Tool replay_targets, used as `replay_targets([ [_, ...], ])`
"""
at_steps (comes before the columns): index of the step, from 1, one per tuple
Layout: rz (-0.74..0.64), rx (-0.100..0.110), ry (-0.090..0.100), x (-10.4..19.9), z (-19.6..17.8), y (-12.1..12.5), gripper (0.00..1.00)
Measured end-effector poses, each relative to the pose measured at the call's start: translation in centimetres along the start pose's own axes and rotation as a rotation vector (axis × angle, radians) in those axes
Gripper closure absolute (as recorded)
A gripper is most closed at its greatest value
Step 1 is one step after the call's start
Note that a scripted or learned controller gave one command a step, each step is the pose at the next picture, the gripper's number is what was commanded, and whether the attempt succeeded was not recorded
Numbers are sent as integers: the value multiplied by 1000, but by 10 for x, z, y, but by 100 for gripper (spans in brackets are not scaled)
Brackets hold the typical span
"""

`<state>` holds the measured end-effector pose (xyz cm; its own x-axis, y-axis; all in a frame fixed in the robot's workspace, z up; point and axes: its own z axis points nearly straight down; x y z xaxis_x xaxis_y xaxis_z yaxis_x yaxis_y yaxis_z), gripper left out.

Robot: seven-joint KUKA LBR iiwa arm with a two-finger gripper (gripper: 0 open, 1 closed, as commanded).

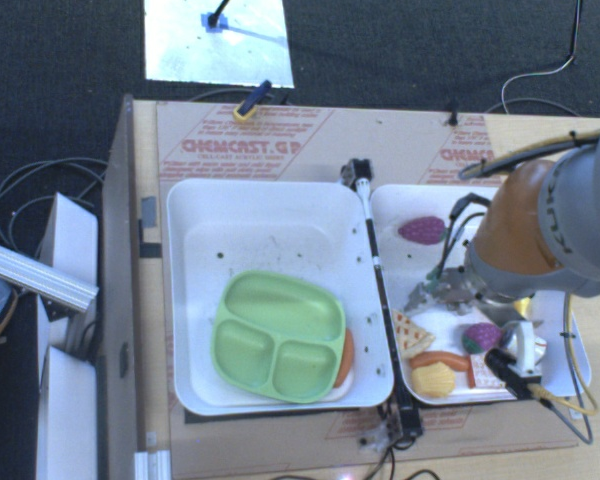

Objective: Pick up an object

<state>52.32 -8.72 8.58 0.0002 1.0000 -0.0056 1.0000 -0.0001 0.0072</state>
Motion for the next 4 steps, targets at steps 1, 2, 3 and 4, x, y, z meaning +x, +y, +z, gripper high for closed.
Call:
replay_targets([
  [1, -4, 3, 4, -27, 1, 83, 0],
  [2, -8, 45, 15, -69, 8, 130, 0],
  [3, -6, 51, 15, -120, 9, 136, 0],
  [4, -4, 44, 8, -55, 7, 138, 0],
])
